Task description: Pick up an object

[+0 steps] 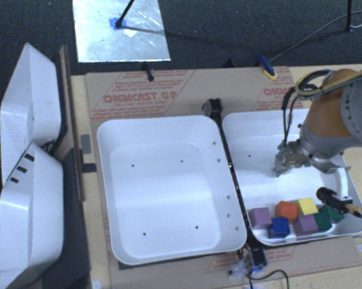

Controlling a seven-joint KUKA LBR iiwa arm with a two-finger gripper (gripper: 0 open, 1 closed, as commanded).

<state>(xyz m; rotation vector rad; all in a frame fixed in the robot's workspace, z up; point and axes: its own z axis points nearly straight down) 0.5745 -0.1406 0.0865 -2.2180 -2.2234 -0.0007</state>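
Several small blocks lie clustered at the near edge of the right bin (pixel 256 147): a purple block (pixel 259 216), a blue block (pixel 278 227), an orange block (pixel 286 210), a yellow block (pixel 307 206), a second purple block (pixel 306 224) and a green block (pixel 327 217). My gripper (pixel 286 161) hangs over the middle of the right bin, above and behind the blocks, at the end of the grey and orange arm (pixel 334 113). I see nothing between its fingers, and the blocks lie apart from it.
The left bin (pixel 165 185) sits beside the right one, with a black divider clamp (pixel 213 107) between them. Cardboard lies under both bins. White housings (pixel 27 178) stand at the far left, and cables trail at the right and front.
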